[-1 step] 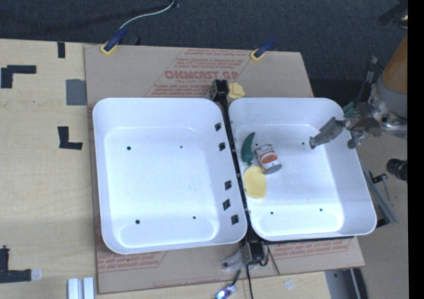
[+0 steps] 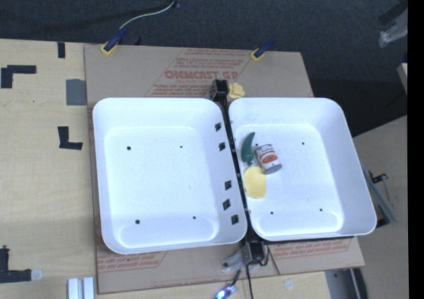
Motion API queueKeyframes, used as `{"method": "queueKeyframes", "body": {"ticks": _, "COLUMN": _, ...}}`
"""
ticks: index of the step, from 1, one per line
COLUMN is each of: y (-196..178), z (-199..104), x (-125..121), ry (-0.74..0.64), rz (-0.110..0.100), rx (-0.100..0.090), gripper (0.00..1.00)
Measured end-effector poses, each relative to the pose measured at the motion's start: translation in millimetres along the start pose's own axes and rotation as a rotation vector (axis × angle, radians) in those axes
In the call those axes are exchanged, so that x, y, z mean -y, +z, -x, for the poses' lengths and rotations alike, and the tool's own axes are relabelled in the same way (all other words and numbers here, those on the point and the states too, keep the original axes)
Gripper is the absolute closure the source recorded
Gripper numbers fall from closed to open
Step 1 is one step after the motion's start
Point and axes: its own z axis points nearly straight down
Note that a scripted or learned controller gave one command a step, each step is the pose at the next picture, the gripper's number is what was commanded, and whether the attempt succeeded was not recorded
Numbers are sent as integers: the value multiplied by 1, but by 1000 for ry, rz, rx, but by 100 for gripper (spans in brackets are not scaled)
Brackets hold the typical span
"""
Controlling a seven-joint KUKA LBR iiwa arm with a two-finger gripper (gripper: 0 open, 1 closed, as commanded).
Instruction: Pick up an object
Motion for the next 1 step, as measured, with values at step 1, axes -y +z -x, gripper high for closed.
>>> {"method": "queueKeyframes", "body": {"ticks": 1, "y": 87, "z": -95, "x": 35, "ry": -4, "rz": -28, "rx": -12, "gripper": 0}}
